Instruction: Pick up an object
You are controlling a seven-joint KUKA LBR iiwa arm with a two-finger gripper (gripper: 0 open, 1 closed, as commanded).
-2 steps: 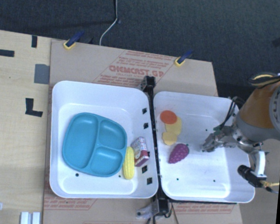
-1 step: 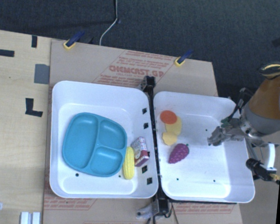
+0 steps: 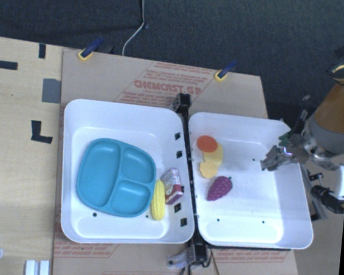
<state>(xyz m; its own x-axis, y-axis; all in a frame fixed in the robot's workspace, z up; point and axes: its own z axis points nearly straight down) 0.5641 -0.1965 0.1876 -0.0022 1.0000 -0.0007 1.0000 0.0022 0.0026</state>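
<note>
From above, the gripper (image 3: 271,161) hangs over the right bin's (image 3: 284,234) far side, carrying nothing; whether it's spread I cannot tell. Grapes (image 3: 219,188), an orange disc (image 3: 207,143) and a yellow piece (image 3: 210,164) huddle by the divider, leaving bare floor for an approach.

Even bright light, soft shadows, slight blur.
</note>
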